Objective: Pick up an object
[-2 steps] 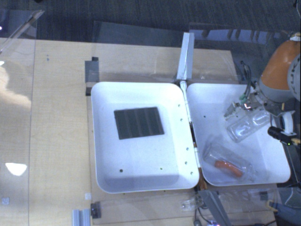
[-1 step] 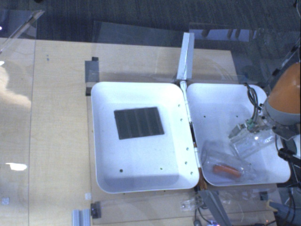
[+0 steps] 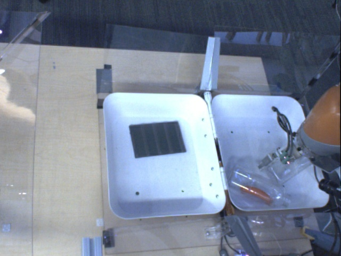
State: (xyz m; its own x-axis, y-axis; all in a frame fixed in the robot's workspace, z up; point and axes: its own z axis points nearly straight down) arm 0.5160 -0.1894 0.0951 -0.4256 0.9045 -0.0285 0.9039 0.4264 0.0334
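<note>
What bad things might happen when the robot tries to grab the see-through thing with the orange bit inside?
1. The clear object looks smooth and rounded, so it may slip or roll away from the gripper.
2. It lies near the front wall of the right bin, so the gripper may bump that wall.
3. Being see-through, it is hard to spot against the white.

Free room and obstructions across the two bins.

The left bin [image 3: 112, 159] carries one flat dark ribbed pad [image 3: 157, 138] near its upper middle; the white floor around it lies open on all sides. A raised divider [image 3: 213, 137] runs between the bins where their rims meet. In the right bin [image 3: 240, 111] the upper left floor is bare, while the arm [image 3: 322, 127] and gripper [image 3: 281, 161] occupy the right side and a clear plastic item with an orange-red part [image 3: 254, 190] lies on the lower floor, near the gripper.
</note>
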